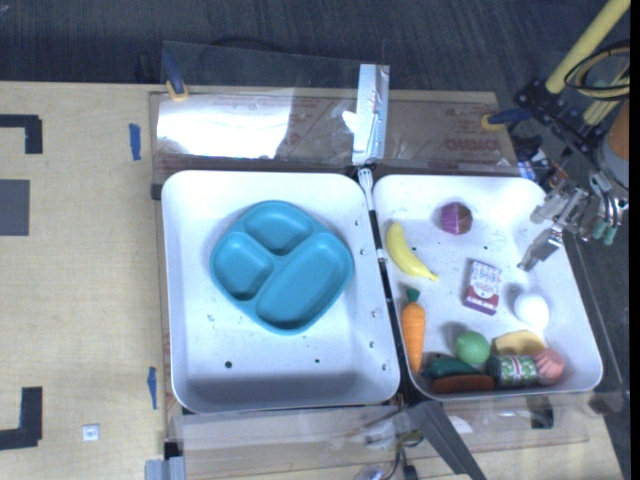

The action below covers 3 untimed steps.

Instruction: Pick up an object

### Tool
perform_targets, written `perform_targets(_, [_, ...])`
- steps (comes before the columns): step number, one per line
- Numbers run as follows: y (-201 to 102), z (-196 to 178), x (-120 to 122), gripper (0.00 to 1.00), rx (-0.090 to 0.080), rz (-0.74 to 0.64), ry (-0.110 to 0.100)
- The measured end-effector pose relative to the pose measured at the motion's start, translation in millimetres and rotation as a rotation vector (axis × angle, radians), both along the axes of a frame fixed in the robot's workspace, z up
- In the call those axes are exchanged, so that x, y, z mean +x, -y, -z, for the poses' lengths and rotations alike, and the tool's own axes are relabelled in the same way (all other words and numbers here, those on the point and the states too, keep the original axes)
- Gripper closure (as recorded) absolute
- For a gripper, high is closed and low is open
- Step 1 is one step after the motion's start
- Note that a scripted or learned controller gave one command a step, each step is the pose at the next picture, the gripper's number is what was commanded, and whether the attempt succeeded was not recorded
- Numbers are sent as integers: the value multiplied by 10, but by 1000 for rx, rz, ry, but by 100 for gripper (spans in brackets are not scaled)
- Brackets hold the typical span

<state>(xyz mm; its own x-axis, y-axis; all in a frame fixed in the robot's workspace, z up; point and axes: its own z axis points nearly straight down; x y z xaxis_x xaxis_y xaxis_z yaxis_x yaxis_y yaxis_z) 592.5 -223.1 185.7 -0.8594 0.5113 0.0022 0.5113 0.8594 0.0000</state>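
Fingers (537, 252) of the gripper (548, 238) stand slightly apart, gripping nothing, above the right bin (590, 328), which holds one banana (407, 252), one carrot (414, 332), one egg (531, 311), one purple ball (456, 218) and one small carton (483, 287); one blue divided plate (283, 265) fills the left bin (190, 298).

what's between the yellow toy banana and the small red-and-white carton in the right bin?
Camera view: only bare white bin floor separates the yellow toy banana from the small red-and-white carton. The purple round toy sits above that stretch, off the line.
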Motion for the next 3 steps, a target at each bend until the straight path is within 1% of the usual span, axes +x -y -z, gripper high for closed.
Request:
perform_targets(1, [-515,530,180,0,1,-357,4])
perform_targets(2, [-608,279,363,0,-3,-47,11])
perform_targets(3, [-615,160,384,100,-4,-48,20])
